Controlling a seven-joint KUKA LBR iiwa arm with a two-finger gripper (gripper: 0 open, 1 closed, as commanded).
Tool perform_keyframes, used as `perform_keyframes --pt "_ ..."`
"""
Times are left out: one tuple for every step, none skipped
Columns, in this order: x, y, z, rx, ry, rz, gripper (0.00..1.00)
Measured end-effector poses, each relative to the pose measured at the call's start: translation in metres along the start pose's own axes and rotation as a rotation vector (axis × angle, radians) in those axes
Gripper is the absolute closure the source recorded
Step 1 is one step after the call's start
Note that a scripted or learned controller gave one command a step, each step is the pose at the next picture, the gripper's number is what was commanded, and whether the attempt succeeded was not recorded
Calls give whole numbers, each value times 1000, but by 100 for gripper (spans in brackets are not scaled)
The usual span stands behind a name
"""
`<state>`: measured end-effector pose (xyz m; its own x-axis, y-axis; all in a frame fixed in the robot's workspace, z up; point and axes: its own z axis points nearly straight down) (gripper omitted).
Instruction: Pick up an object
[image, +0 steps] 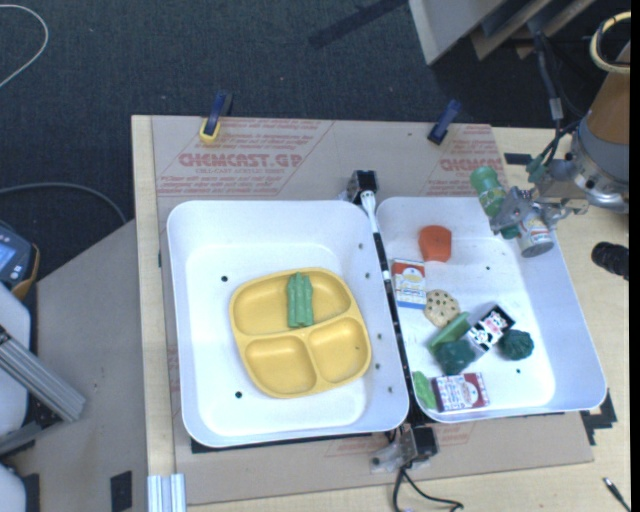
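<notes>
My gripper (508, 212) hangs over the far edge of the right bin (570, 330), reaching in from the upper right. It is shut on a small green bottle (486, 188), which sticks out up and to the left from the fingers, tilted above the bin's rim. A silvery cylinder (537, 240) sits just below and right of the gripper; I cannot tell if it is a can or part of the hand. Lower in the same bin lie an orange block (435, 243), a small carton (408, 282) and a cookie (440, 306).
The right bin's front holds green pieces (455, 345), a black-and-white item (490, 327), a dark green lump (517, 345) and a red box (460, 392). The left bin (200, 330) bears a yellow divided plate (300, 360) with a green piece (300, 299). Clamps stand on the far board edge.
</notes>
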<state>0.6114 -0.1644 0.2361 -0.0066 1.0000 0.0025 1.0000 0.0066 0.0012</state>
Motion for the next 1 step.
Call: perform_keyframes --pt "60 -6 -4 3 1 0 100"
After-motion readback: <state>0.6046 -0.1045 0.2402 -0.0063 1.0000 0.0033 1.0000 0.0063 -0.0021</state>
